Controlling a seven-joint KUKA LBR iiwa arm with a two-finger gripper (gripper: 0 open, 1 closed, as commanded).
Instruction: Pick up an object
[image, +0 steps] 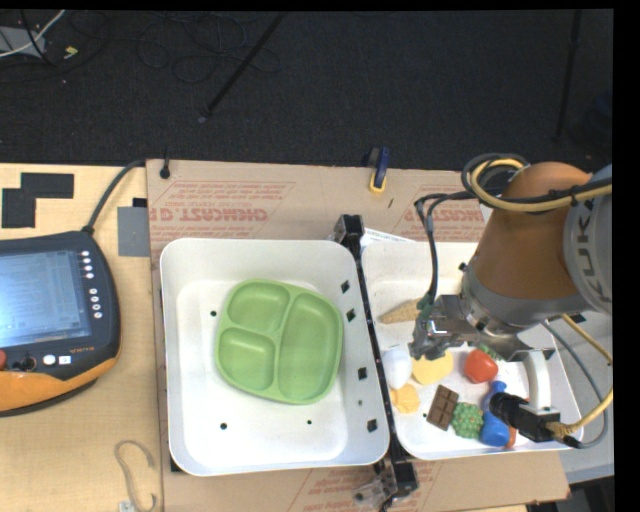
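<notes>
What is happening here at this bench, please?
A grey and orange robot arm reaches from the right into the right bin, which holds small toy-like pieces: a yellow one, a red one, a brown block, a green piece and a blue one. Its gripper is low, just above the yellow piece. No piece shows between its fingers. The left bin holds a green divided plate.

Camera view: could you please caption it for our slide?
Gripper hovers over toys in the right bin; green plate sits in the left bin.
</notes>
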